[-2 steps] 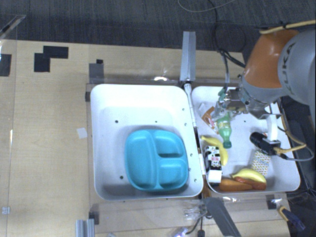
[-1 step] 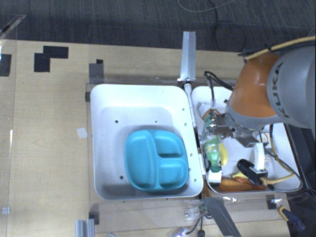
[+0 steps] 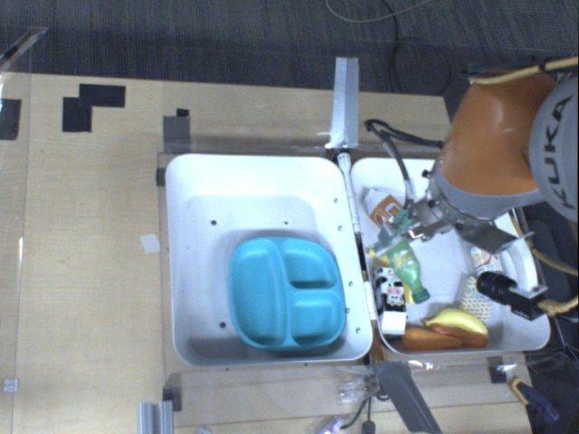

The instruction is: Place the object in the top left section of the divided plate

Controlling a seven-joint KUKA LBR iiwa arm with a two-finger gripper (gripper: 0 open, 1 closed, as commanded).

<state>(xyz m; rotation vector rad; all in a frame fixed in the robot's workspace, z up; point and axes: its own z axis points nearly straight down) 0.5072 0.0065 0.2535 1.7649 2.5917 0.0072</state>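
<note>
The arm's end effector point(image 3: 409, 229) hangs over the right bin's point(image 3: 534, 337) clutter; its grip state cannot be told. The step looks like picking. The divided plate point(image 3: 285, 292), at nine o'clock from it, awaits an object.

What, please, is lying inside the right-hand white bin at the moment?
The right bin holds a banana, a hot dog, a green bottle and small packets. The arm covers the bin's upper right part.
</note>
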